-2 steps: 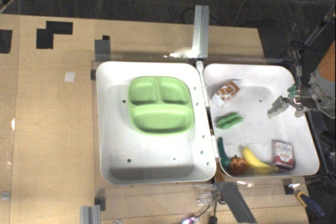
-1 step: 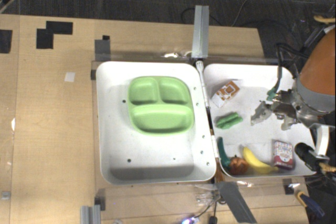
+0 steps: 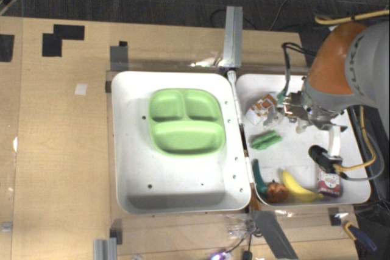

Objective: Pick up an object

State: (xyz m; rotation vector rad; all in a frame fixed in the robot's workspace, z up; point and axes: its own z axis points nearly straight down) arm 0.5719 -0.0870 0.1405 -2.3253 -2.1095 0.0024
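Observation:
My gripper (image 3: 290, 112) hangs low over the upper part of the right bin (image 3: 359, 192), under the grey arm with its orange band. Just to its left lies a small brown and white packet (image 3: 261, 107), close to the gripper; nothing shows between the fingers. Below the packet a green pea pod (image 3: 265, 140) rests on the bin floor. Along the bin's front edge sit a dark green item (image 3: 259, 175), a reddish-brown fruit (image 3: 276, 192), a yellow banana (image 3: 298, 187) and a small red and purple box (image 3: 329, 183).
The left bin (image 3: 131, 149) holds a light green divided plate (image 3: 186, 120) in its middle. A metal divider (image 3: 234, 39) stands between the bins at the back. Wooden bench surface spreads to the left.

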